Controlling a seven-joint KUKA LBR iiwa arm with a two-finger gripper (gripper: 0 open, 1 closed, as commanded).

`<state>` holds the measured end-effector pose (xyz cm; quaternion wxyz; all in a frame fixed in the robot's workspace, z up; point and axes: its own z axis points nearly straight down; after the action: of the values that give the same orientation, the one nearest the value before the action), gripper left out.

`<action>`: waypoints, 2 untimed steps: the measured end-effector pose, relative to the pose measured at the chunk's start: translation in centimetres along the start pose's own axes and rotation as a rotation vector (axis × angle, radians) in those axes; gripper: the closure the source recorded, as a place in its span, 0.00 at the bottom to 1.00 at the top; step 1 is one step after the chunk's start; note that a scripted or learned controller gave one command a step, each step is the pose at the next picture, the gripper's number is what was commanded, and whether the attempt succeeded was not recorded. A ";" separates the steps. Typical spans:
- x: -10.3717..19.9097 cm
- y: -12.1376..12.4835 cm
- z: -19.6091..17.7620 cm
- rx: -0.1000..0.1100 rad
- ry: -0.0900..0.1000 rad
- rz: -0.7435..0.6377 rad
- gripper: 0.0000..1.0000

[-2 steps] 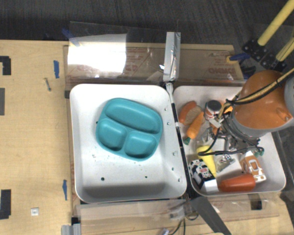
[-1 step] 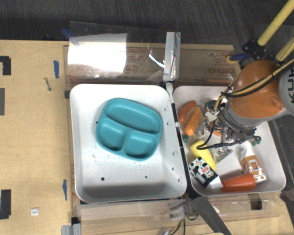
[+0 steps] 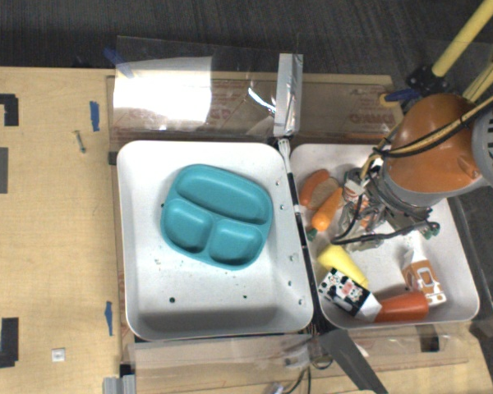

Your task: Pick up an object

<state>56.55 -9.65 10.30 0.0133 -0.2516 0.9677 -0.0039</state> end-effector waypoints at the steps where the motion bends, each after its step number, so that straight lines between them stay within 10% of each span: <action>1: -5.2 3.6 -10.5 -0.008 0.013 0.283 1.00; 2: -13.9 2.9 -14.3 -0.010 0.013 0.204 1.00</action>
<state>66.87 -0.38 24.85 0.0060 -0.1518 0.9884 0.0005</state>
